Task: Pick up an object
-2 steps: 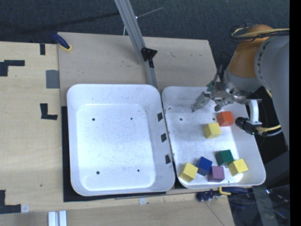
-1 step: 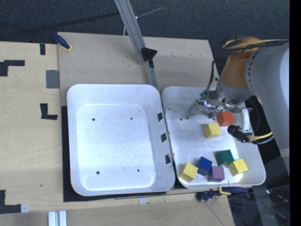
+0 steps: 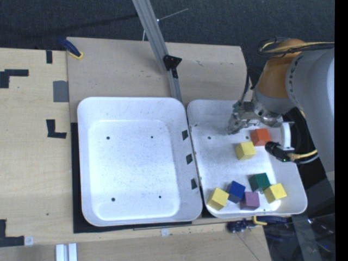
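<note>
I see two bins side by side on the tabletop (image 3: 32, 162). The left bin (image 3: 133, 159) holds nothing I can make out. In the right bin (image 3: 217, 145), the hand (image 3: 237, 125) sits near the far wall, two blocks (image 3: 253, 144) just beside it, five more blocks (image 3: 247, 192) clustered along the near edge

Seven blocks (image 3: 245, 150), two bins (image 3: 87, 113)

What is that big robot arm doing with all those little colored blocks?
The arm's gripper is low over the right bin, near its far end. It is close to an orange block and a yellow block, with nothing seen in its grasp. More blocks sit at the near end. The left bin sits beside it.
</note>
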You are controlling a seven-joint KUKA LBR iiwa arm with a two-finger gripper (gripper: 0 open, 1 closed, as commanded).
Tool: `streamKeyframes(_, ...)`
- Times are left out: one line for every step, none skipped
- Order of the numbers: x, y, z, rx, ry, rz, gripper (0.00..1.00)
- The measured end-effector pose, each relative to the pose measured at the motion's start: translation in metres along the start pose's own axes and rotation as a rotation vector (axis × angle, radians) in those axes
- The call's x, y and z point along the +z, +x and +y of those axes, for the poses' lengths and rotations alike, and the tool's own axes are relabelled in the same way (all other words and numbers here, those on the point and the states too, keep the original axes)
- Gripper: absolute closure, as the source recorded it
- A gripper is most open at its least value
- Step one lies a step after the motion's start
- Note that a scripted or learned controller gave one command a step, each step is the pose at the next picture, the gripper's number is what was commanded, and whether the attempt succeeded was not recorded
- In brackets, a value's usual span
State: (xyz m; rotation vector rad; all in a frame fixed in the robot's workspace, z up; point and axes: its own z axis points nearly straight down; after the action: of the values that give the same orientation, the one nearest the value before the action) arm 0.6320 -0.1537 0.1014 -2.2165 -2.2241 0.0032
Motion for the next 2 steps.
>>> streamKeyframes(-0.061, -0.005, -0.004, 0.003, -0.007, -0.001, 1.00)
streamKeyframes(-0.122, -0.009, -0.009, 0.003, -0.008, -0.002, 1.00)
